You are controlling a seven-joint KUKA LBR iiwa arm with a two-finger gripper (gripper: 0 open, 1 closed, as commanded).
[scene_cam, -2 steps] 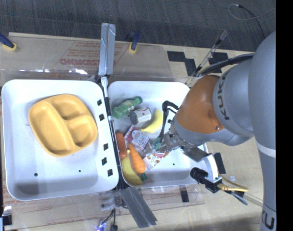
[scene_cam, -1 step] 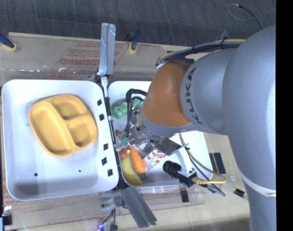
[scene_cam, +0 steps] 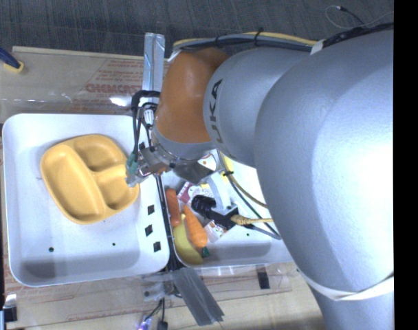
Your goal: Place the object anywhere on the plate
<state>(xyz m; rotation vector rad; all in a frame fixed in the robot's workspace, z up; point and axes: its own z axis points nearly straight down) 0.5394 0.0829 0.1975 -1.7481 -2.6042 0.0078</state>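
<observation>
gripper [scene_cam: 135, 169]: sits right at the plate's right rim, just over the edge, under the orange wrist band. Can't tell if it's holding anything, too small and dark from this angle, and can't make out the opening either.

plate [scene_cam: 85, 177]: yellow, divided into compartments, lying in the left bin [scene_cam: 30, 253]. Nothing on it as far as I can see.

object: tbh not sure which one it is. Maybe a small greenish bit at the gripper tip, right at the plate's rim, but it's too blurry to call.

other stuff: right of the plate, across the bin divider, there's a pile w/ a carrot [scene_cam: 195, 231], a reddish stick thing [scene_cam: 171, 207] and a yellow fruit [scene_cam: 185, 251], partly hidden by the arm [scene_cam: 319, 163].

handling (guess): if it's one of those toy-food pieces, prob light, stiff plastic, a bit slick and rounded, so it could roll or pop out of a pinch. Best grab across the middle of the narrow side, not the tapered end.

progress (guess): gripper's in the right spot for a drop onto the plate, but w/o seeing a held item I wouldn't call it placed yet.

risk: rim drop, thing could slide off the plate edge into the bin.
</observation>
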